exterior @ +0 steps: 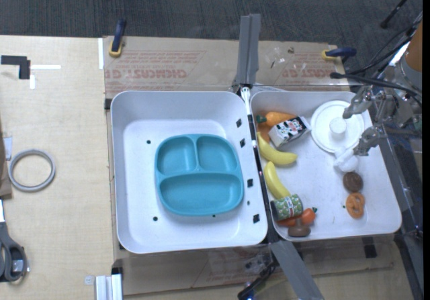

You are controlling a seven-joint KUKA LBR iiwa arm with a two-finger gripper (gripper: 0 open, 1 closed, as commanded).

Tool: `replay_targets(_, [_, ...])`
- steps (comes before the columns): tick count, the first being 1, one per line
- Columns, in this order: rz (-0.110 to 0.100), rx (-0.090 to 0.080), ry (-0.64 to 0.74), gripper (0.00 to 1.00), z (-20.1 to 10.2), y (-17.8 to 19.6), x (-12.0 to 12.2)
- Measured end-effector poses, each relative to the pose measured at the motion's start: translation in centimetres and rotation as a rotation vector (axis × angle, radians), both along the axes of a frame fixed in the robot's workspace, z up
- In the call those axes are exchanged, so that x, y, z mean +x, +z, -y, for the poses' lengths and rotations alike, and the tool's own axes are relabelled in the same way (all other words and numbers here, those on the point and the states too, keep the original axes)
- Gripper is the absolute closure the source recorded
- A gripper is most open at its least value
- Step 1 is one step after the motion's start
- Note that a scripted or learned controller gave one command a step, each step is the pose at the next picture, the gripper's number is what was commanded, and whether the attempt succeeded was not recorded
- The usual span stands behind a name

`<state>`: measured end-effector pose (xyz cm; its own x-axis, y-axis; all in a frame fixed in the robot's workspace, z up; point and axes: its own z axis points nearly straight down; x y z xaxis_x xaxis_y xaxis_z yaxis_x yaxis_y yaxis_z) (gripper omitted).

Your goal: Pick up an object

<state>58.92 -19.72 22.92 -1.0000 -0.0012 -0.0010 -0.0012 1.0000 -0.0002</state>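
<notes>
**Q:** Hovering where, exactly?

**A:** At the right of the frame, over the right bin (384,223). The gripper (361,125) hangs above the bin's upper right part, its two fingers spread apart with nothing between them. One fingertip sits over the edge of a white plate (333,127); the other is just above a small white lump (345,160).

**Q:** And the things it could take?

**A:** All in that bin. Two bananas (275,164) lie along its left wall, with an orange carrot (279,117) and a small milk carton (290,129) near the top. A green can (287,207) and a small carrot (301,217) rest at the lower left. A brown cookie (353,181) and an orange pretzel (355,205) lie toward the right, below the gripper.

**Q:** The other bin?

**A:** The left bin (127,178) holds a blue divided plate (199,174), centre frame. A roll of tape (30,170) lies on the bench (54,111) at far left.
</notes>
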Motion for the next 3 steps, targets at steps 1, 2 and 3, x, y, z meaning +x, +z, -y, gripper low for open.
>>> replay_targets(1, [0.001,0.0,0.194,0.0,2.0,-13.8,-2.4])
replay_targets(2, [0.0,0.001,0.063,0.0,2.4,-13.8,-8.5])
replay_targets(3, [-0.001,0.001,0.042,0.0,2.3,-13.8,-10.7])
